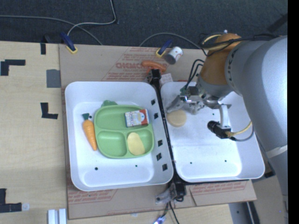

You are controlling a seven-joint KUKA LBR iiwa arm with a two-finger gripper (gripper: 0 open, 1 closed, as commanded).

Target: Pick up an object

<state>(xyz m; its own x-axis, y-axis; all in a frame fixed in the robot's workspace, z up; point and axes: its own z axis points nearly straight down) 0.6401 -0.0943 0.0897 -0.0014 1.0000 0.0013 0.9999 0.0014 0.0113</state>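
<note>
Gripper [180, 105] sits low in the right bin [233, 171], centre-right of frame, right over a pale round biscuit [177, 119], probably the pick target. Jaw state: can't tell. Green tray [112, 141], carrot [89, 133] sit untouched in the left bin [79, 167].

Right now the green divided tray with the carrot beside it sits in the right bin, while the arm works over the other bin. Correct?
Not quite. The camera view shows the green divided tray and the carrot in the left bin, not the right. The arm's gripper is over the right bin, beside a round beige object.
</note>
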